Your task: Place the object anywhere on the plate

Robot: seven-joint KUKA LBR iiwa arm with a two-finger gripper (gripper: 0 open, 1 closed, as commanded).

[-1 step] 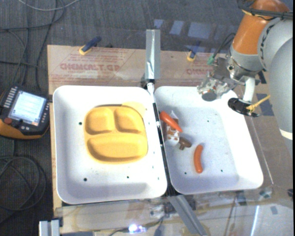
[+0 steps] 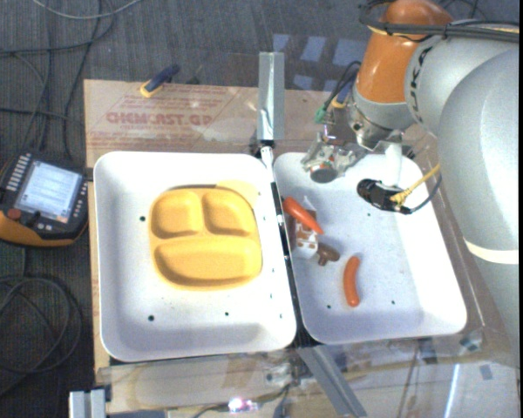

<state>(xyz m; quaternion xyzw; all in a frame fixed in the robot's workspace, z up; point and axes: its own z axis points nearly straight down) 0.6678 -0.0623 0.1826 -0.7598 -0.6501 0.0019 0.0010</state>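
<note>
Now, the big yellow plate (image 2: 206, 238) sits in the left bin (image 2: 122, 320), three compartments and nothing on it, while the gripper (image 2: 327, 159) hangs over the right bin's (image 2: 418, 316) far corner; whether it is clenched or released I can't tell. The likely pick, a little orange sausage (image 2: 352, 280), lies alone mid-bin: light, probably rubbery and slick, best pinched across its middle. A smaller toy cluster (image 2: 307, 230) sits just left of it.
</note>
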